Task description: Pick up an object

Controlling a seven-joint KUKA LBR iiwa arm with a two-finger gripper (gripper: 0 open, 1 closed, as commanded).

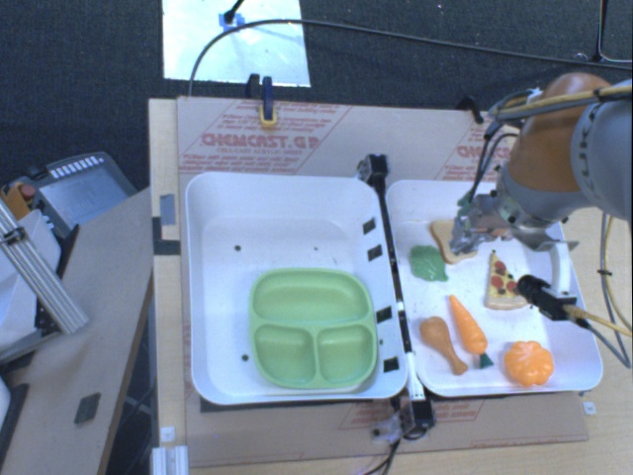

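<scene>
Several toy foods lie in the right bin (579,265). A tan bread slice (444,239) rests near the bin's left wall, with a green leaf (428,263) just below it. A pizza slice (504,281), a carrot (467,324), a chicken drumstick (443,342) and an orange fruit (528,362) lie further toward the front. My gripper (465,232) is down at the right edge of the bread slice, reaching in from the right. The gripper's body hides part of the slice, and I cannot see whether anything is held.
The left bin (227,265) holds a green divided plate (315,327). A black divider (388,265) runs between the two bins. A yellow clamp (267,102) sits at the bench's back edge. Cables hang off the arm on the right.
</scene>
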